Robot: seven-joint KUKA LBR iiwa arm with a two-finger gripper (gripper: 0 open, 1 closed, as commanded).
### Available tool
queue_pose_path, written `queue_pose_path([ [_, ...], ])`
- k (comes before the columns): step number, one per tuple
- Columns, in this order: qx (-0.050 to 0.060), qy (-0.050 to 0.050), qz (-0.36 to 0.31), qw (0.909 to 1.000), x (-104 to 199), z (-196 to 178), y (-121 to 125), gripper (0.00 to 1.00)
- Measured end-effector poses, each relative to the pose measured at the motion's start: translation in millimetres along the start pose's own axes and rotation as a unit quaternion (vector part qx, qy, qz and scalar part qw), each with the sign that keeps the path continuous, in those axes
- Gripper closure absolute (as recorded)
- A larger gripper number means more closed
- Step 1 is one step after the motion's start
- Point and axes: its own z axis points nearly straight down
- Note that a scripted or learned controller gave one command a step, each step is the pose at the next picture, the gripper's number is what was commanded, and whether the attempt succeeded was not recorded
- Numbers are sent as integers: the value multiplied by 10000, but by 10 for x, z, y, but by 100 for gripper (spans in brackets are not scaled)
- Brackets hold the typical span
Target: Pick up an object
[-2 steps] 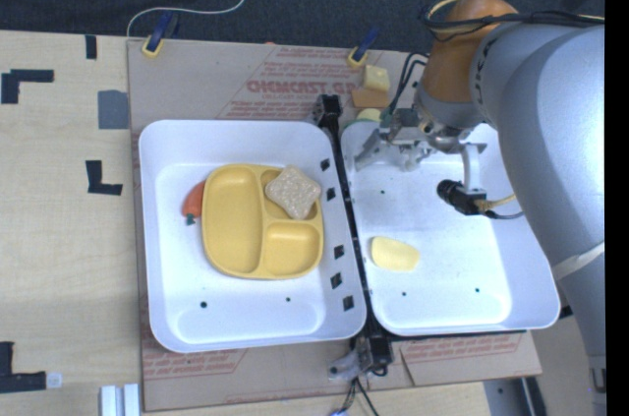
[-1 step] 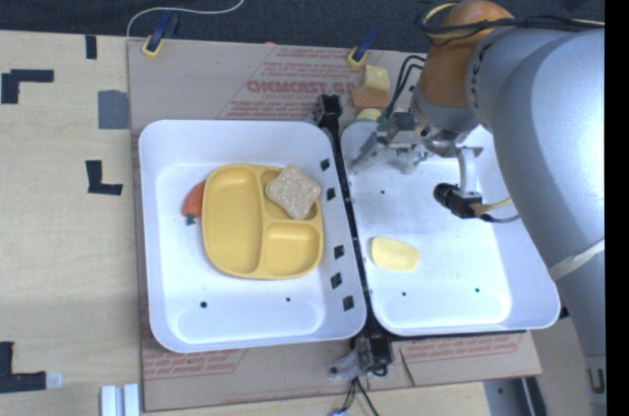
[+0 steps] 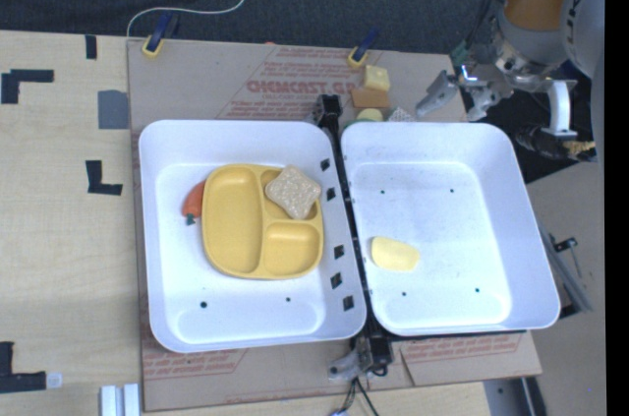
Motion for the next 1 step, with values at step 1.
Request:
queue_pose_path([
  [1, 94, 23, 15, 10000, -669, 1658, -81, 0],
])
